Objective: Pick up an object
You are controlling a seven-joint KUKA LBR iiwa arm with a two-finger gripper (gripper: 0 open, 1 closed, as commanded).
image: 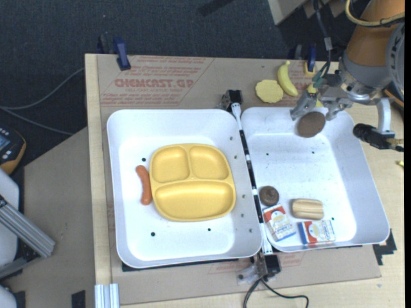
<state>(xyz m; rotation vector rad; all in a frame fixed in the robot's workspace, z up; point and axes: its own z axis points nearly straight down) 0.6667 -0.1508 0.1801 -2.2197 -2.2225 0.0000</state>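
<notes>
Nearest the lens, at the front of the right bin (359,172), lay two small cartons (280,223) and (316,231), a bread roll (307,208) just behind them, and a dark round cookie (269,195) by the divider; left bin (122,172) held a yellow sectioned plate (191,181) with a sausage (145,185) just beside its left edge; on the counter (160,82) behind the bins sat a banana (287,79) and a yellow slice (270,91).

My claw (312,114) hung over the right bin's back edge; a brown disc (310,125) showed right under it; I could not tell whether the fingers were apart or together, nor whether the disc was gripped or merely below.

Judgement: if a pick was in hand, the disc was the candidate; it looked flat and thin, so fingers should straddle its rim squarely and close before any lift; risk was it skidding on the smooth bin floor or slipping out edgewise; rise slowly and straight, clear of the bin wall.
</notes>
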